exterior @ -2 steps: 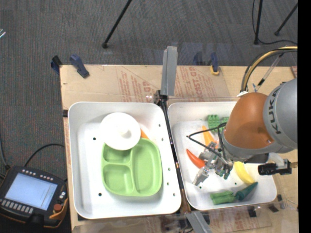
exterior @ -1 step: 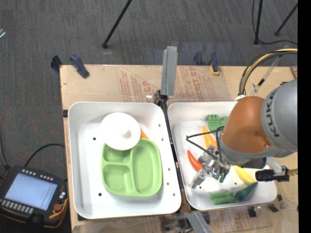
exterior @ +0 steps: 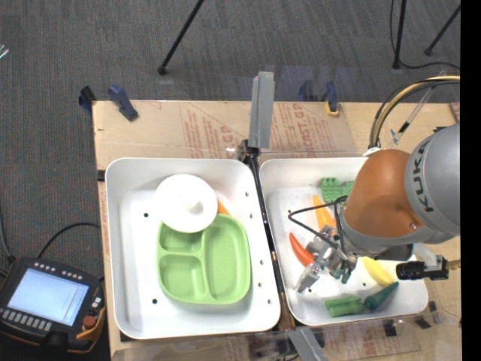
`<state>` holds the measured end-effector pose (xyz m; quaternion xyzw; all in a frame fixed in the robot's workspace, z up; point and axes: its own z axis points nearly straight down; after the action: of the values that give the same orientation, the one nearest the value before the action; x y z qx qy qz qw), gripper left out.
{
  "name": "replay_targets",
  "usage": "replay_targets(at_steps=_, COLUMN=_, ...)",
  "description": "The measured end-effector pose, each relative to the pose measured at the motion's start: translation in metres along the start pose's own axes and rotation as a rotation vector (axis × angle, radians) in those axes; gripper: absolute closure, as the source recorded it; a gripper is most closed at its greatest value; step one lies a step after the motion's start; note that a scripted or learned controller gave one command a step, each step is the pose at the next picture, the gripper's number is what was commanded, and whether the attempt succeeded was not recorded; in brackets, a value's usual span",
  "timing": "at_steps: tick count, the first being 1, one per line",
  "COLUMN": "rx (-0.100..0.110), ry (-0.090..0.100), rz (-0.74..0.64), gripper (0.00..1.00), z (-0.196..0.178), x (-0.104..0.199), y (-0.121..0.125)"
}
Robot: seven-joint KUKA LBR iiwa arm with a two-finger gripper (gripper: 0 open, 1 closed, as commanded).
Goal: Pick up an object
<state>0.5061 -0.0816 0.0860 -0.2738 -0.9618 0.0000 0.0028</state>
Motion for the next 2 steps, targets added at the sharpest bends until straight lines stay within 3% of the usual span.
replay_targets(at_steps=2, rx=-0.001, ry=0.001, rz=0.332, gripper=0.00, z=0.000, x=0.010, y=-0.016)
